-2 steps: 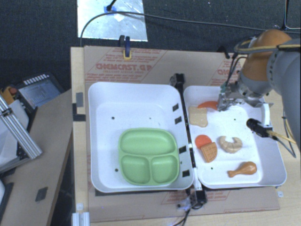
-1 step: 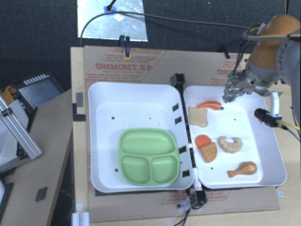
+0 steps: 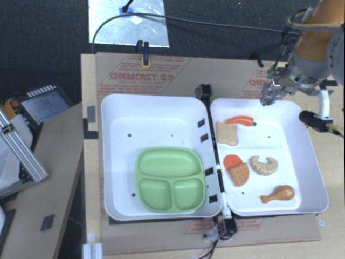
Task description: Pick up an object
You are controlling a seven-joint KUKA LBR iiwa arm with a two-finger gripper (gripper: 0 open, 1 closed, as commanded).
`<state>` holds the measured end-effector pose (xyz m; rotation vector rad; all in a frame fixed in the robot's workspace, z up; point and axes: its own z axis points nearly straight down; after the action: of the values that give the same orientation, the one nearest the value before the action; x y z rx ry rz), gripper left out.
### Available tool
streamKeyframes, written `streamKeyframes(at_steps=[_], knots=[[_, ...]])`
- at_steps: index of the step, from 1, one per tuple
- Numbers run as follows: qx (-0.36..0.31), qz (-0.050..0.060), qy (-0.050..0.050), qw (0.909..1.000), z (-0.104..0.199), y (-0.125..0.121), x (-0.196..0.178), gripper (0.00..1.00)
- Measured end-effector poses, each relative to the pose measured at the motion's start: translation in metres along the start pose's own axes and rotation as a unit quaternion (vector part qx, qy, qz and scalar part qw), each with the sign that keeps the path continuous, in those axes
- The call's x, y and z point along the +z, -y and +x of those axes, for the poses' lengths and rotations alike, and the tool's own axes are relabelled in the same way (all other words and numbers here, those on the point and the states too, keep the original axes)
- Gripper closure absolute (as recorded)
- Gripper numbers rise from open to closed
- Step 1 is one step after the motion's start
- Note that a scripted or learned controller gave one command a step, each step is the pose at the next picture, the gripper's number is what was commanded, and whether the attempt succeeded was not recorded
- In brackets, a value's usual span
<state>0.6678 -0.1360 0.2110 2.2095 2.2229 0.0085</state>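
Note:
The right bin [image 3: 310, 161] holds several toy foods: an orange-red carrot [image 3: 240, 121], a beige bread slice [image 3: 227, 134], a red and orange wedge [image 3: 236, 169], a tan croissant [image 3: 264, 165] and a brown drumstick [image 3: 278, 194]. My gripper [image 3: 268, 97] hangs over the far rim of the right bin, up and right of the carrot and well apart from all the foods. Nothing shows between its fingers.
The left bin [image 3: 121, 117] holds a green divided plate [image 3: 170, 179]. A black clamp sits between the bins at their far end [image 3: 204, 91]. Cardboard lies under both bins. A cable crosses behind them.

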Motion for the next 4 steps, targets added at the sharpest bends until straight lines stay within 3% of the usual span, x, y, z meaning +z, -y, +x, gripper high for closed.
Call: streamKeyframes(at_steps=[1,4], knots=[[0.000,0.000,0.000,1.0000,0.001,0.003,-0.065,1.00],[-0.002,0.005,-0.002,1.0000,0.166,0.040,-0.025,1.00]])
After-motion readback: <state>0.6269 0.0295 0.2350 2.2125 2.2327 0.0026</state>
